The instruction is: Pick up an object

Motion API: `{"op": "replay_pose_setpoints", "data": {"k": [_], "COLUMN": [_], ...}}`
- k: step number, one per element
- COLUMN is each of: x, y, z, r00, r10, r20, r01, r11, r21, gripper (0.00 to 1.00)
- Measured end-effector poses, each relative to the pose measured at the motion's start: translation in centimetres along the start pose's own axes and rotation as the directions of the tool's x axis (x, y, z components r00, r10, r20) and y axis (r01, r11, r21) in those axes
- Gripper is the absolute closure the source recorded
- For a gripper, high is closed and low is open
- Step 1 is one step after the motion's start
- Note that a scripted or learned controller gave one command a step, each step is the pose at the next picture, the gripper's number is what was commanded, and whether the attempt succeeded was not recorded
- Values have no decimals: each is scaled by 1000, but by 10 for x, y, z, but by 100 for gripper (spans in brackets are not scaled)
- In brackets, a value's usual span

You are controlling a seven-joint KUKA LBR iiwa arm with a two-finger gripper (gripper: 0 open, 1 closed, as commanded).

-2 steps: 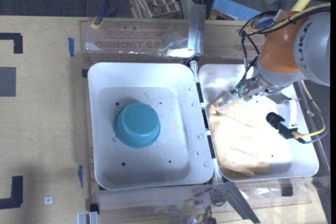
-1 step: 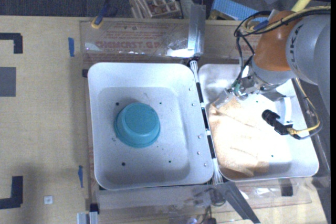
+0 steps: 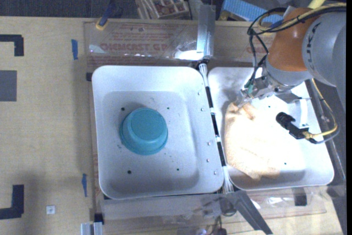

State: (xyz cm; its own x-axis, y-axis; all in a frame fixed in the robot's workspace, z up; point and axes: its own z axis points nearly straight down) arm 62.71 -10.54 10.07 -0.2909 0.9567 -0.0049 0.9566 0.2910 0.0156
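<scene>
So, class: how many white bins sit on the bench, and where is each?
2. The left bin holds a blue bowl; the right bin holds a tan cloth, under the arm. None seems hidden.

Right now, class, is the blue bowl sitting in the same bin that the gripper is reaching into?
No: the blue bowl sits in the left bin, while the gripper is over the right bin.

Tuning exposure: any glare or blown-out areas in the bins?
Camera view: the right bin floor is washed out by bright warm glare under the gripper; the left bin is evenly lit, and the blue bowl reads clearly with soft edges.
</scene>
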Motion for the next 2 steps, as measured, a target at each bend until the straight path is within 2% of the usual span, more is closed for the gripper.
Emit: {"op": "replay_pose_setpoints", "data": {"k": [1,2], "x": [0,-2], "y": [0,1], "z": [0,-11], "r00": [1000,1000], "r10": [0,2], "r20": [0,3], "r01": [0,-2], "r11": [1000,1000], "r21": [0,-5], "gripper": [0,100]}}
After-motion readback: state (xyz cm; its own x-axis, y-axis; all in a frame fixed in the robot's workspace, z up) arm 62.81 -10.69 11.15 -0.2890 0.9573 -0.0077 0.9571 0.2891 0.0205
